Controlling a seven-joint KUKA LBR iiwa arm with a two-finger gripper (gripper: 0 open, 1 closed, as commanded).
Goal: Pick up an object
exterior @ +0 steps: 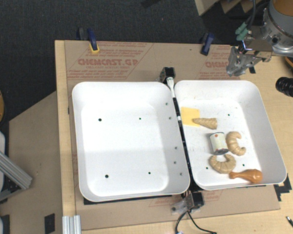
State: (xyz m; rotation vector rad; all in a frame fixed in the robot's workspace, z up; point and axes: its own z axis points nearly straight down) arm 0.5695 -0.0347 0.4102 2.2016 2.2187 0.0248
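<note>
So far I am at the approach step: my gripper [237, 65] hangs above the far rim of the right bin [263, 106], with nothing between its fingers; how wide they stand I cannot tell. Every candidate lies below and nearer the camera: yellow card [189, 115], cone [205, 123], small can [217, 142], two croissants [235, 143], drumstick [246, 175]. Next I must choose one, travel over it, and descend.

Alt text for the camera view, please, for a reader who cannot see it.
The gripper hovers above the far edge of the right bin, which holds a yellow slice, a cone, a small can, two croissants and a drumstick.
</note>
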